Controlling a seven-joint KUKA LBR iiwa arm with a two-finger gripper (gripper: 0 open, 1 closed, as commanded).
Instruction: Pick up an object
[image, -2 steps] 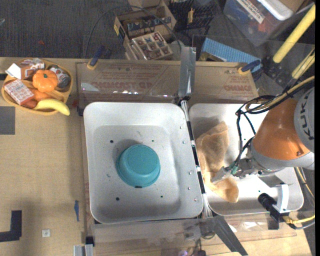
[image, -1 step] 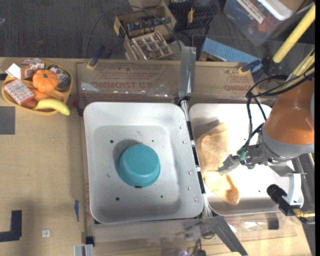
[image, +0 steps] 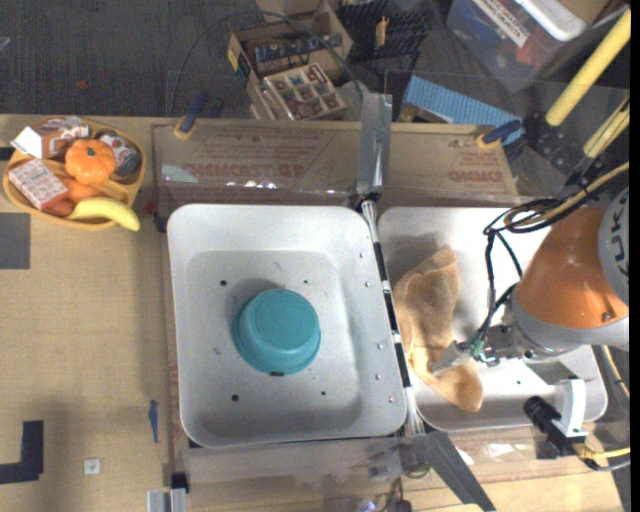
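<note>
So my gripper (image: 462, 352) is down on the tan cloth (image: 432, 318) in the right bin (image: 500, 225), near its near end; can't tell its state. Teal bowl (image: 278, 331) sits untouched in the left bin (image: 200, 240). Nothing lifted yet; grasp and lift remain.
</note>
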